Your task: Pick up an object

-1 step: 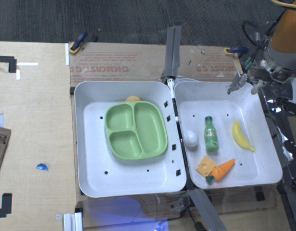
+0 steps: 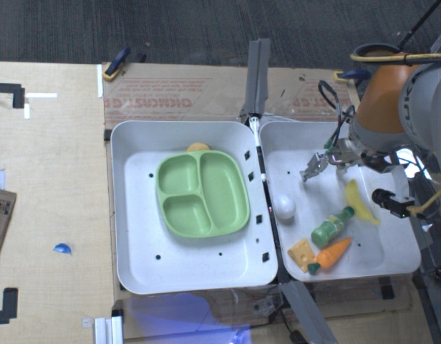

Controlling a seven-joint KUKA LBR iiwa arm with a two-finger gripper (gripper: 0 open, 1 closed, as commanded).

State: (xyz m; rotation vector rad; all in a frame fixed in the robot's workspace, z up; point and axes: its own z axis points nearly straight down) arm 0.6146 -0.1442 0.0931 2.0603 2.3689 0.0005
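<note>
My gripper [image 2: 311, 168] hangs over the back of the right bin [image 2: 371, 262], its fingers pointing left with nothing between them. In that bin lie a white egg-shaped ball [image 2: 283, 206], a green bottle [image 2: 331, 226], an orange carrot [image 2: 331, 254], a yellow cheese wedge [image 2: 301, 252] and a yellow banana [image 2: 361, 201]. The ball is below and to the left of the gripper, apart from it. The banana lies just right of the gripper's wrist.
The left bin [image 2: 134, 264] holds a green divided plate [image 2: 202, 193] with a small orange thing [image 2: 198, 147] peeking out behind it. A grey divider post [image 2: 257, 77] stands between the bins at the back. The grey arm with its orange band [image 2: 384, 95] fills the right.
</note>
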